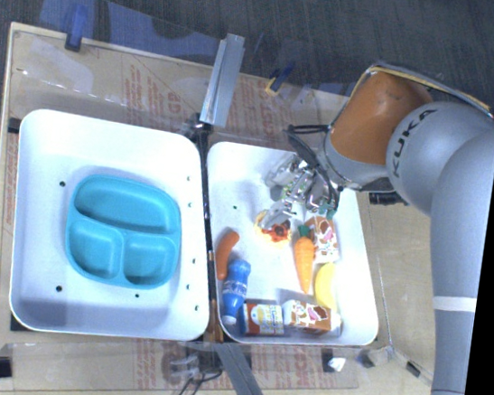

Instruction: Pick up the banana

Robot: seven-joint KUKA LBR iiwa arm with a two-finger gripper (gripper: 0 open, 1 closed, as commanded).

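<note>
The banana [326,286] is a short yellow fruit lying lengthwise near the right wall of the right bin [223,170]. An orange carrot [302,257] lies against its left side. My gripper [292,189] hangs over the upper middle of the right bin, up and to the left of the banana and well apart from it. Just below the gripper sits a small orange and yellow toy [272,226]. The arm's orange band and grey wrist hide the bin's upper right corner.
The right bin also holds a small printed carton [325,238], an orange-red sausage [225,251], a blue bottle [234,291] and a long carton [289,317] along the front wall. The left bin [46,136] holds a blue divided tray [126,230].
</note>
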